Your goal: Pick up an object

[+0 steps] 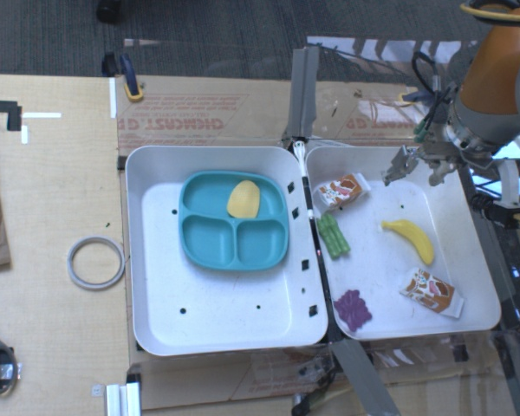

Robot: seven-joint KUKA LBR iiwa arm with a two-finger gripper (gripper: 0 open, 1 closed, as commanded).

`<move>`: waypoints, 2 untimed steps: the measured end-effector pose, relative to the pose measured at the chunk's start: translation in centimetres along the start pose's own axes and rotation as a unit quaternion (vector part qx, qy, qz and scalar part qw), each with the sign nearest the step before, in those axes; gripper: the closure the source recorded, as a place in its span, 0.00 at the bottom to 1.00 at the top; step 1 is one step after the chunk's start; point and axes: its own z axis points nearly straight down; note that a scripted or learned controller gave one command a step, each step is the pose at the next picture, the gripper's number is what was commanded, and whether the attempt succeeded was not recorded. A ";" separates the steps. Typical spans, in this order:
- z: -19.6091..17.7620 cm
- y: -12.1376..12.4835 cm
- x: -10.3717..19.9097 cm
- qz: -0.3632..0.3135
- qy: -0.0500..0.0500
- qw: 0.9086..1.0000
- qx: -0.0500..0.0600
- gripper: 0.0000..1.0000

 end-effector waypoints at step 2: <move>9.9 -5.2 -4.7 -0.025 0.000 1.000 -0.001 1.00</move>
